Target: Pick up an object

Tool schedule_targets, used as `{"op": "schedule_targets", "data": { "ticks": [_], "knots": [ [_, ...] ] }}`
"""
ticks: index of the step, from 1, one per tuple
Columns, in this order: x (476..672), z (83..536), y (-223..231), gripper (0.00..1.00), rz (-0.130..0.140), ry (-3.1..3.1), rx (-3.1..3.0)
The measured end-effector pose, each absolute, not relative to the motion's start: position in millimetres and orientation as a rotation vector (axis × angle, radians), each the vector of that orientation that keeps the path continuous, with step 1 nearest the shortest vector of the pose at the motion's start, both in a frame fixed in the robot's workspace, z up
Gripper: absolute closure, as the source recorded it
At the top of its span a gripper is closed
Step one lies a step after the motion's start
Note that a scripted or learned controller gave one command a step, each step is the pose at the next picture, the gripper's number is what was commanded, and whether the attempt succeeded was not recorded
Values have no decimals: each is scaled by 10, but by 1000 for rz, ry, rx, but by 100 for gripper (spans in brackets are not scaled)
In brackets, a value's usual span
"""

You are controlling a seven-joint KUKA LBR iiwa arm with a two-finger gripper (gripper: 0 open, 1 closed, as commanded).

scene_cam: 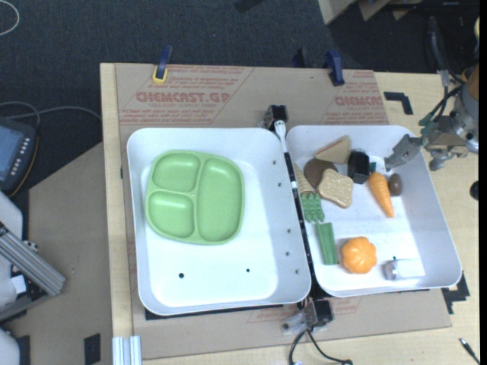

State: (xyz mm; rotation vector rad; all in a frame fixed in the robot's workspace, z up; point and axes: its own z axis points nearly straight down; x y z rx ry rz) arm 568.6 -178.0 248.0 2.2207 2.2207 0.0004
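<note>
The right bin holds several toy foods. An orange carrot lies beside a small brown piece and a black block. Left of them are a speckled bread slice and a tan wedge. A round orange fruit sits near the front, with a green stick and a green leafy piece along the left wall. My gripper hangs over the bin's far right corner, just right of the black block and above the carrot, with nothing seen in it.
The left bin bears a green divided plate. A small silver and white item lies at the right bin's front. Blue and yellow clamps grip the cardboard's far edge. A black hinge strip runs between the bins.
</note>
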Motion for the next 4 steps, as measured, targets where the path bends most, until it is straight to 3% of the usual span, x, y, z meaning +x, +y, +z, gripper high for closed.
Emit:
{"op": "schedule_targets", "data": {
  "ticks": [2,3,4],
  "knots": [
    [5583,1467,-1743,0,-5,2226,2227],
    [5634,863,-1744,0,-1,2222,2224],
    [5648,879,-1753,0,3,2220,2221]
  ]
}}
